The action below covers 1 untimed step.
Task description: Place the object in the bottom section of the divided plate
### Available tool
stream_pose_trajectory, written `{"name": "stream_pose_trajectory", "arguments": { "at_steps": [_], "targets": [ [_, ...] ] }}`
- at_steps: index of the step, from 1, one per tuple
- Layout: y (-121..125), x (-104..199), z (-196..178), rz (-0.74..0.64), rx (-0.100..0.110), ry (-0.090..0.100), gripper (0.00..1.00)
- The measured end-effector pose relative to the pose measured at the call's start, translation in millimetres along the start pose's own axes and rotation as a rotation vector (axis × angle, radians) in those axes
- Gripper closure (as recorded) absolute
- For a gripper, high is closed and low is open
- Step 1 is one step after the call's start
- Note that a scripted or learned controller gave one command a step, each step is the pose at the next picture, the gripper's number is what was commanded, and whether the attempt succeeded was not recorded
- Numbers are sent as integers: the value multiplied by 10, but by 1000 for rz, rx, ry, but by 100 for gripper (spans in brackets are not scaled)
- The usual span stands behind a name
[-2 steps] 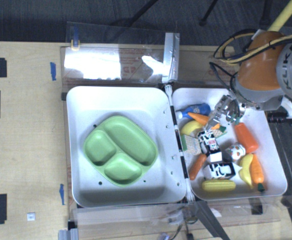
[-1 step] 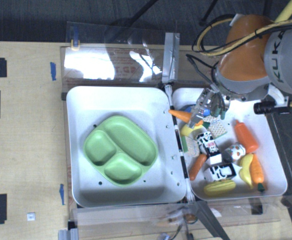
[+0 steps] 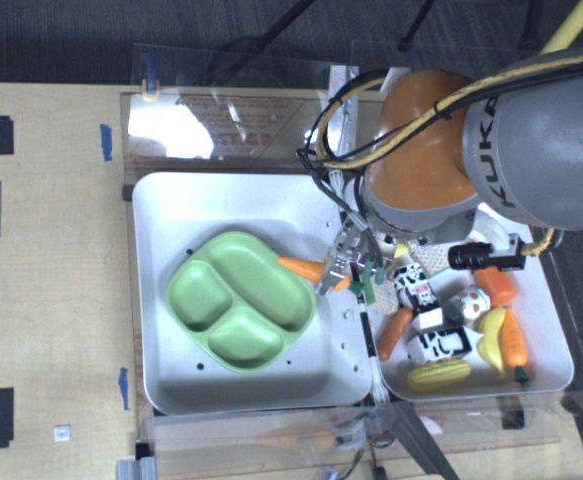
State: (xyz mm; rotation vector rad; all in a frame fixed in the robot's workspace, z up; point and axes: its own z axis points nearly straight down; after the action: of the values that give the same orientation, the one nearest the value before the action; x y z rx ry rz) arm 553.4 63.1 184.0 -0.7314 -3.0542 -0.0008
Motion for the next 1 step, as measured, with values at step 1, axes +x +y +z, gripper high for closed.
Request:
{"name": "stream_pose_trajectory", "arguments": {
  "at_steps": [1],
  "targets": [
    [299, -131, -1, 82, -2, -4, 100]
  ]
}}
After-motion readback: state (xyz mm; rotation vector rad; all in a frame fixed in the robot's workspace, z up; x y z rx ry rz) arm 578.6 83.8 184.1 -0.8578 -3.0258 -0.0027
